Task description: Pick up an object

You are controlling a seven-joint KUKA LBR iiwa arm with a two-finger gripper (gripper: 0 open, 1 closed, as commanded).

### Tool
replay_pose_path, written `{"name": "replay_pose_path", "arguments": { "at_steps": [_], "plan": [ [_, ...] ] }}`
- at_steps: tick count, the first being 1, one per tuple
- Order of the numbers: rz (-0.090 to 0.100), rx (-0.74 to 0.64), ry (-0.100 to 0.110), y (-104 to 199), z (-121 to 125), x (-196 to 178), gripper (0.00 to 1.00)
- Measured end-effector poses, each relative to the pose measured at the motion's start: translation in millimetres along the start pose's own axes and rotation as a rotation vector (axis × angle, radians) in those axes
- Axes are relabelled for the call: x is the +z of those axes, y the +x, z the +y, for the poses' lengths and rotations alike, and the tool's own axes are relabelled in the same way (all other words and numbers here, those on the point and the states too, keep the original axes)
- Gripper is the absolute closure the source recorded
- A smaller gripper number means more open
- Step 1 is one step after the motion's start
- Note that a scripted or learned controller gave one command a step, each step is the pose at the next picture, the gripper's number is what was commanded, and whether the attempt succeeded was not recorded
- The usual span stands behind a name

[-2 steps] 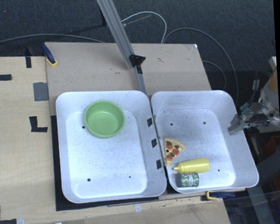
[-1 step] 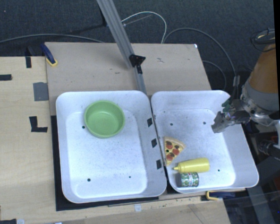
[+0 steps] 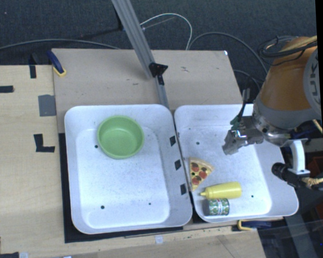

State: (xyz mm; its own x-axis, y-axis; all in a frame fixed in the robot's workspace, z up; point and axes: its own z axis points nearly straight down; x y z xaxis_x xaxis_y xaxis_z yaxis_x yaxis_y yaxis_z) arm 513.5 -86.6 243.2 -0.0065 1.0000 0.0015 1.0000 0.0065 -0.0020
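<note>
You have two white bins side by side on the bench. The left bin (image 3: 85, 212) has a green bowl (image 3: 121, 137) in its far part. The right bin (image 3: 275, 200) has three small things near its front edge: a pizza slice (image 3: 199, 172) close to the wall between the bins, a yellow bottle (image 3: 222, 190) lying on its side, and a small green can (image 3: 216, 207) just in front of the bottle, touching it or almost touching it. Your gripper (image 3: 232, 144) is over the right bin, toward the far right part of it, and the arm comes in from the right. It is apart from all three small things. The pizza slice is the nearest one, and the bottle and can are a bit farther toward the front. I cannot tell how far open the fingers are, because they look like one dark lump from up here. Nothing shows between them, so it looks like you hold nothing. So the job looks like it is at the start. Nothing is picked up yet. You need to choose a thing, move over it, go down, close on it and lift. The bottle and can sit so close that grabbing one may bump the other.
</note>
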Motion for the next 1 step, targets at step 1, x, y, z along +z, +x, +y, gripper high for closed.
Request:
{"name": "replay_pose_path", "arguments": {
  "at_steps": [1],
  "plan": [
    [0.000,0.001,0.002,46.8,10.9,9.7,1.00]
  ]
}}
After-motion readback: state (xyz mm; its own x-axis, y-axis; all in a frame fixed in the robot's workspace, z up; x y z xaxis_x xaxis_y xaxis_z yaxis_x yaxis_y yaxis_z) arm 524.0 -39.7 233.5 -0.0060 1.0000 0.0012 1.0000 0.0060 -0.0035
